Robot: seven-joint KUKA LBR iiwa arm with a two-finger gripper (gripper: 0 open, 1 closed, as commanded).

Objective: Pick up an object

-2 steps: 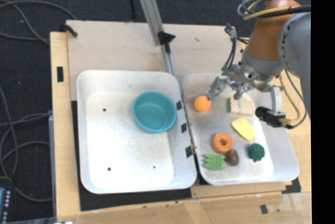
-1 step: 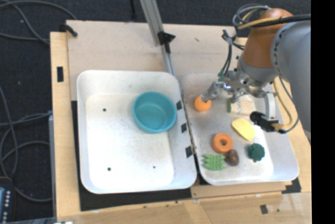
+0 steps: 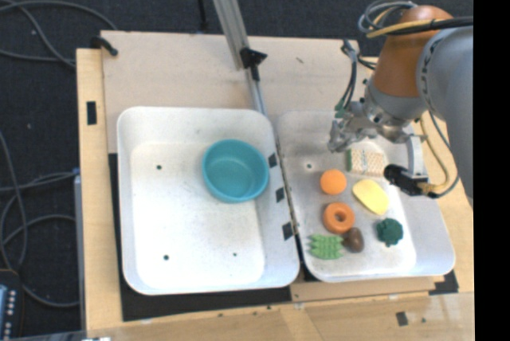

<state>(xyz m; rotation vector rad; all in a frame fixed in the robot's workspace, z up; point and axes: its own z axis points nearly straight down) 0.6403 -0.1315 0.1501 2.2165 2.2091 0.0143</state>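
Presently gripper (image 3: 344, 139) over right bin (image 3: 307, 144); jaw state cannot be told. Just beside it, pale block (image 3: 366, 159): likely light, stiff; grasp across narrow sides.

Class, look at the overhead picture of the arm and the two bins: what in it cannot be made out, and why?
- Gripper: too small and blurred in the camera view to tell how it is set.
- Pale block in the right bin: the wrist covers its upper edge, so its shape stays uncertain.
- Brown item: too small to identify.
- Arm: cut off by the right edge.
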